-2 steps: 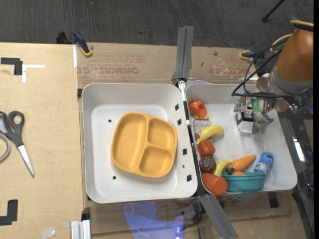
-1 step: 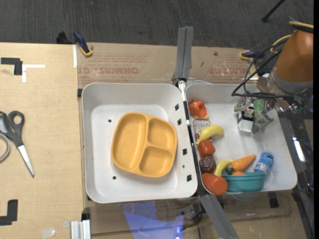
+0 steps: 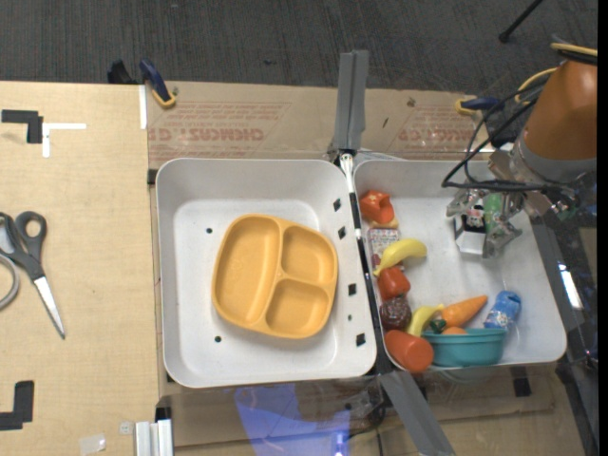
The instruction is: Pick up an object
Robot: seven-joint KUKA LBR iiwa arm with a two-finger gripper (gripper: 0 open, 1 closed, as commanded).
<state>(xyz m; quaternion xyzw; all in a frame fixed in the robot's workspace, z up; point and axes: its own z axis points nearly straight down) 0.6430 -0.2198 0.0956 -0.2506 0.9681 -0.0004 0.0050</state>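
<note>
The gripper [image 3: 486,224] hangs over the right bin [image 3: 538,297] at upper right, its grasp impossible to tell. Toy food crowds the bin's lower left: a banana [image 3: 402,253], tomato [image 3: 376,205], carrot [image 3: 464,310], teal bowl [image 3: 467,347].

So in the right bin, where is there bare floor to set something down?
Bare floor lies mid-bin, between the banana and the end effector, and down toward the carrot. The left wall and the near corner around the teal bowl are crowded.
</note>
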